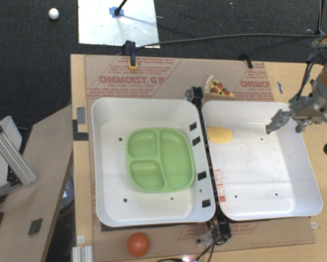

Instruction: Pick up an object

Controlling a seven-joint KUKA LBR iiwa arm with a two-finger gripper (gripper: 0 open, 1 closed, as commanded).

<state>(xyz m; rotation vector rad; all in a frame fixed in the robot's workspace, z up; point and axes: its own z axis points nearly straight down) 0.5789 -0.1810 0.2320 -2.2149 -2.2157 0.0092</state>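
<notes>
Gripper [287, 122]: fingers apart, gripping nothing, above the right bin's [272, 201] far right corner.
Yellow object [220, 135]: lies in the right bin, near its left wall.
Green tray [160, 159]: in the left bin [111, 201].

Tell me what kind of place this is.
Probably a robot grasping test bench in a lab: two shallow white plastic bins side by side on a protective board, a green plastic divided tray and a yellow toy piece inside, grey arm's pincer above.
</notes>
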